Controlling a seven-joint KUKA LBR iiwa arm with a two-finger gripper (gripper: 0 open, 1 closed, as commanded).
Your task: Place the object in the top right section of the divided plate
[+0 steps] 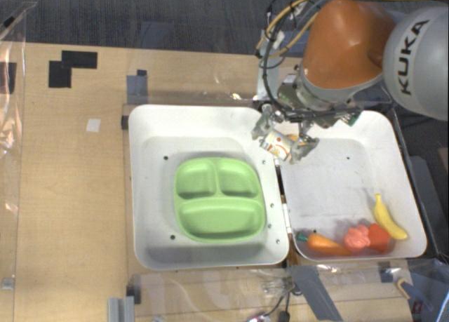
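Note:
A green divided plate (219, 198) lies in the left white bin (151, 173), with two small sections at the top and one wide section below. Its top right section (239, 179) holds nothing. My gripper (283, 139) hangs over the seam between the two bins, just up and right of the plate. A small white and orange object (278, 147) sits between its fingers, and the gripper is shut on it. The grey and orange wrist (344, 40) covers the back of the right bin.
The right bin (337, 173) holds a yellow banana (390, 217), an orange carrot (327, 244), a pink piece (357, 238) and a red piece (379, 235), all along its front right corner. The bins' raised rims meet at the middle (282, 201).

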